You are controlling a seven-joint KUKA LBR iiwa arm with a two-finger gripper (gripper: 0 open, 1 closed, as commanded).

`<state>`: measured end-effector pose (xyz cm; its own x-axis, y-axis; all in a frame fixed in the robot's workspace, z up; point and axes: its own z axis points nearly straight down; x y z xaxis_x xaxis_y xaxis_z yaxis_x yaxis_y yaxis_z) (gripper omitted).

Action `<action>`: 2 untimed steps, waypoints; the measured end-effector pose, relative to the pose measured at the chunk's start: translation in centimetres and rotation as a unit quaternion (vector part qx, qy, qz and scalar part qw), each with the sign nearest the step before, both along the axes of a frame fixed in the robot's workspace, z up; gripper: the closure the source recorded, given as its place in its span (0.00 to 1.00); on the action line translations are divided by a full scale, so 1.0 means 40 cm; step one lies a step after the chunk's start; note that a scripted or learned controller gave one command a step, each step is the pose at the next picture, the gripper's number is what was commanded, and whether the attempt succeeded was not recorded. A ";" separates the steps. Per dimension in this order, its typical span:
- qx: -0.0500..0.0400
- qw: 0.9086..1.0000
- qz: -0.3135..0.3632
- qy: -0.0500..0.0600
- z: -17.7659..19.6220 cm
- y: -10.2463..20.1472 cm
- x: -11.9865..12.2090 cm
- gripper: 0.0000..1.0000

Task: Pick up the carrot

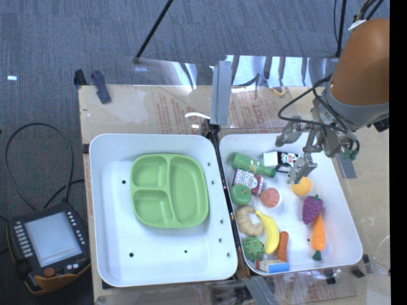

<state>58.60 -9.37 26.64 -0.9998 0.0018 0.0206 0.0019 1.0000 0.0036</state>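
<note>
Wooden bench [127,110] across the scene, bearing two shallow white bins side by side. Left bin [114,259] holding a green divided plate [170,190] with three compartments, set toward its far half. Right bin [346,230] crowded with toy food. Grey arm [359,65] with its orange band reaching in from the right, over the far right corner of the right bin. Handheld control pendant [48,243] on the floor at near left, beyond the bench's edge, with a looping black cable.

Gripper [302,167] hanging low over the far part of the right bin, fingers apart as far as can be told, with nothing between them; tip just above a small orange fruit [302,187], contact unclear at this slant. Green bottle [252,164] lying on its side to the gripper's left. Below it a red-labelled can [248,182], a green apple [241,194] and a pink shell-like piece [271,197]. Yellow banana [269,231] in the bin's near middle, beside a tan pastry [247,220]. Purple grapes [311,208] just near of the orange fruit.

Carrot [318,235] lying in the near right part of the right bin, just near of the grapes, orange body with green top pointing toward the near rim, well clear of the gripper.
</note>
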 end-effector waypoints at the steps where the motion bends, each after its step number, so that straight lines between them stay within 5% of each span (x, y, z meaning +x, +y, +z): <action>1: -0.001 1.000 0.000 -0.011 0.029 0.000 0.008 0.00; 2: 0.000 1.000 0.019 -0.006 -0.176 -0.211 -0.094 0.00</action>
